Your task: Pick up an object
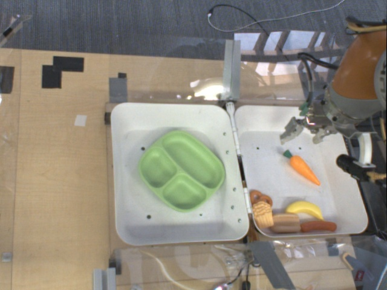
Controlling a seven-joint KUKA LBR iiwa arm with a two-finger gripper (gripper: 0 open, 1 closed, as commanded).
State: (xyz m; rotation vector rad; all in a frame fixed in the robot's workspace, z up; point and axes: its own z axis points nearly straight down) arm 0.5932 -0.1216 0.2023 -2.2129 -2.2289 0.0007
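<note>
Hovering: gripper (305, 130) spread open, empty, just above-behind carrot (302, 168) | carrot lies tilted on right bin (266, 162) floor | risk: fingers straddle the tapered end, carrot could roll free.

A light green divided plate (182, 170) lies in a white bin (130, 222), while another white bin (266, 162) holds an orange carrot (302, 169) with a green top, and at six o'clock from it a yellow banana (304, 209).
</note>
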